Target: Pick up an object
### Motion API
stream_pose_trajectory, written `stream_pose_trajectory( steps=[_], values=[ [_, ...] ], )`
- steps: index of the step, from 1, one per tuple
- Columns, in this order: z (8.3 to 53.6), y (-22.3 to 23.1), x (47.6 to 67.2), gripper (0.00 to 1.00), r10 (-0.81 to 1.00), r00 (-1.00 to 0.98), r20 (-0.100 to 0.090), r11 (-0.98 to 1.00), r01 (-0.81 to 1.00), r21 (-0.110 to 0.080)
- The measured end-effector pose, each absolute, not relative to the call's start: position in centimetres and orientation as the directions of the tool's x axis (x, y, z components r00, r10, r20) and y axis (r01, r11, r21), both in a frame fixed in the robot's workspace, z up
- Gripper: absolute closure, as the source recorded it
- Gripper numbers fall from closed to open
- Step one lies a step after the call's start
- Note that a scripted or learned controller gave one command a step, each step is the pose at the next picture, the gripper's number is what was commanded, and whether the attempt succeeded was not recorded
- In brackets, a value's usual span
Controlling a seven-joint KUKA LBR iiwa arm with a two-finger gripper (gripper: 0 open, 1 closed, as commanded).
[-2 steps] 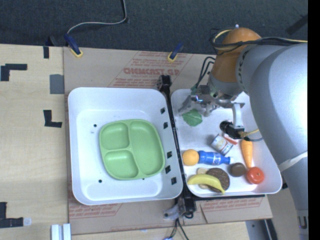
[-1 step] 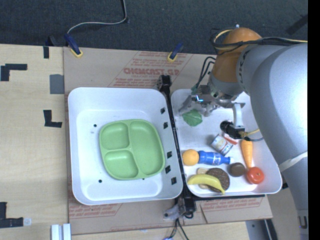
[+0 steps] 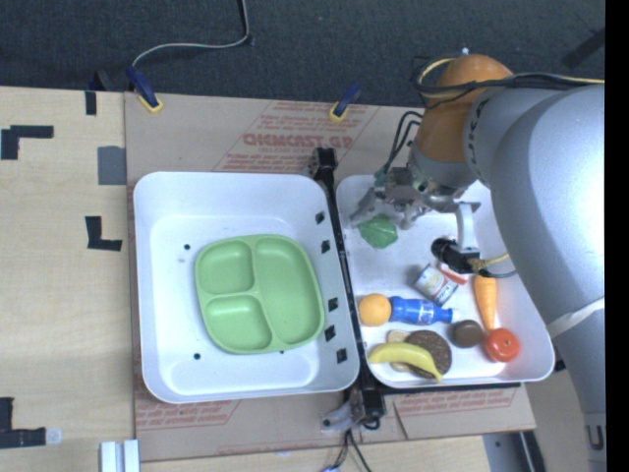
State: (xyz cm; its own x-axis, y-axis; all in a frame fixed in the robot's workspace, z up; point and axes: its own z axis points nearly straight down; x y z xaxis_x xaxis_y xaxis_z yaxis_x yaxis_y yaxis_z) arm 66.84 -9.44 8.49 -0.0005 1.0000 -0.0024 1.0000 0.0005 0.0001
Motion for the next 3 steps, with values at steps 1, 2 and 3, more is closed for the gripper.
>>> stream_pose_trajectory(
  steps=[1, 2, 3],
  values=[
    [8.53, -10.59, 66.86, 0.00, 1.000, -0.001, -0.002, 0.001, 1.000, 0.001],
    [8.51, -9.71, 66.85, 0.00, 1.000, -0.001, -0.002, 0.001, 1.000, 0.000],
    [8.51, -9.73, 66.85, 0.00, 1.000, -0.001, -0.002, 0.001, 1.000, 0.000]
  ],
)
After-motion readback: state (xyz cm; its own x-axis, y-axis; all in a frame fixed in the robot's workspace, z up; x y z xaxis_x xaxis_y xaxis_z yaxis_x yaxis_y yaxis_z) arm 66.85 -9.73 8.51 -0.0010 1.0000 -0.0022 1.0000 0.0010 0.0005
